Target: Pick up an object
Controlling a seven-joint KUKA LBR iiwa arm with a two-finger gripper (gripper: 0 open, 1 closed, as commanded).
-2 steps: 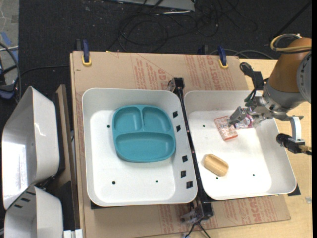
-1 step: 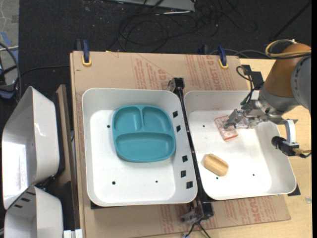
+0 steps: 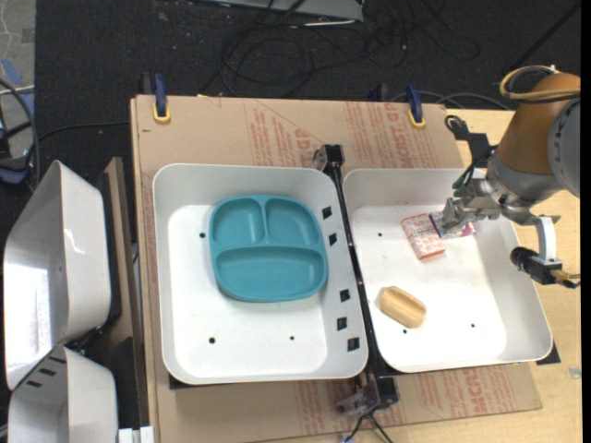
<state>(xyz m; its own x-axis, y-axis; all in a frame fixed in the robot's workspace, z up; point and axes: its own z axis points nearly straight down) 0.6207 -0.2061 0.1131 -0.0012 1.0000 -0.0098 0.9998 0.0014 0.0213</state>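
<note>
From the overhead camera I see two shallow white bins side by side on a brown cardboard-covered surface [image 3: 277,137]. The left bin [image 3: 175,247] holds a teal divided tray [image 3: 268,247], three compartments, lying flat near the bin's centre and well apart from all walls. The right bin [image 3: 517,340] holds two items. A small pink and white packet [image 3: 423,235] lies flat in the far half of the bin. A tan, rounded block resembling a bread roll [image 3: 403,305] lies nearer the camera and slightly left, well apart from the packet.

The arm [image 3: 540,150] enters from the right, over the far right part of the right bin. The gripper [image 3: 454,220] is down at the right end of the packet and appears to touch or overlap it. I cannot tell from this view whether the gripper is released or clenched, nor whether the packet sits between it.

Obstructions: a row of black clips [image 3: 343,275] runs along the divider between the bins, left of the packet. A black cable fitting [image 3: 540,264] hangs off the arm above the right bin's right wall. Two blue clamps [image 3: 162,100] pin the cardboard at its far edge. Spare white bins [image 3: 55,266] stand off the surface at the left.
</note>
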